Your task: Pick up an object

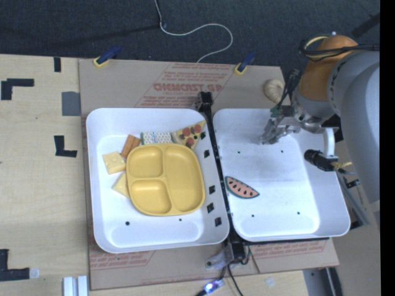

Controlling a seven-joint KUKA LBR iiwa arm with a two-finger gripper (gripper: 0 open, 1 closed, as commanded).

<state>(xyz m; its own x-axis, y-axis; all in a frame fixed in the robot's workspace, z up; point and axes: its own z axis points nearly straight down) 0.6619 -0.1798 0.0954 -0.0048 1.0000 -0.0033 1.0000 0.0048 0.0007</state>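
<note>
Gripper (272, 134) over upper right bin (321, 224), finger state unclear, cannot tell. Watermelon slice (241, 188) lies well apart, near divider. Risk: descent here meets bare floor; flat slice likely slips.

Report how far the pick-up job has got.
Done: nothing looks lifted yet. The watermelon-slice toy lies flat on the right white bin's floor. In hand: the claw hangs over that bin's far side, apart from the slice, nothing visible in it. Left: reach an object, grip, lift. The yellow divided plate sits in the left bin.
</note>
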